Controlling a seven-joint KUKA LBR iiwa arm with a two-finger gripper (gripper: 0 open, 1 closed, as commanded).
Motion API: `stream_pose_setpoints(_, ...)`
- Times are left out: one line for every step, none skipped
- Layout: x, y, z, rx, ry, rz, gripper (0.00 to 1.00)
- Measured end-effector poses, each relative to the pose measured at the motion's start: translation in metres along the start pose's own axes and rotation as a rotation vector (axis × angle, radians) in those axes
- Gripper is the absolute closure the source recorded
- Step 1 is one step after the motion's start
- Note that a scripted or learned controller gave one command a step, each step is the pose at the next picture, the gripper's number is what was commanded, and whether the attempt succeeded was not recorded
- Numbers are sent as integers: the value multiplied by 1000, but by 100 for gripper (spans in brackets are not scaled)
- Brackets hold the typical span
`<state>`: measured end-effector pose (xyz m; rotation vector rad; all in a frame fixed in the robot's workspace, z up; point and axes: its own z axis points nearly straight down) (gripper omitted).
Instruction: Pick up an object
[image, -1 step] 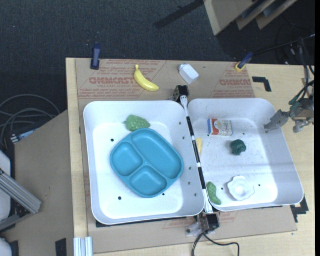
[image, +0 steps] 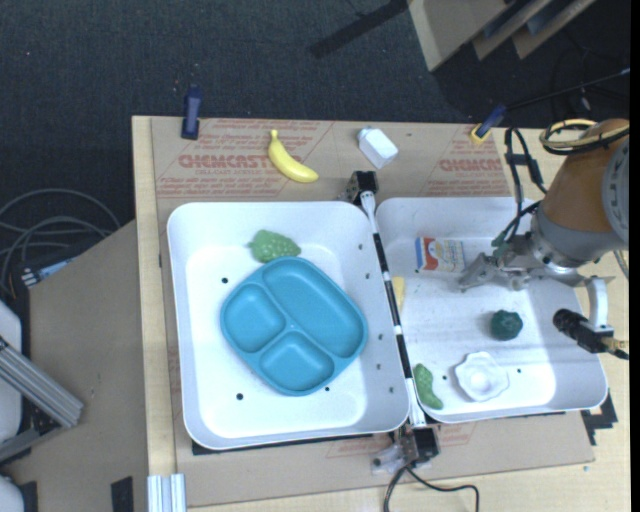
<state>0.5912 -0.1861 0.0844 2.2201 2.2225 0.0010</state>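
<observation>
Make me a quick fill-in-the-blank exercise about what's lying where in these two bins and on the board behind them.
1. The blue divided plate lies in the ___ bin.
2. The banana lies on the cardboard, outside both bins; its colour is ___.
3. The dark green ball lies in the ___ bin.

Missing words: left; yellow; right
</observation>
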Motion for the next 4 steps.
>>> stream_pose_setpoints(-10, -63, 0, 3, 0, 2, 0)
stream_pose_setpoints(-10, -62, -11, -2, -1, 2, 100)
stream_pose_setpoints(51, 28, -97, -3, 0, -1, 100)
stream_pose_setpoints(111, -24, -100, 3, 1, 0, 100)
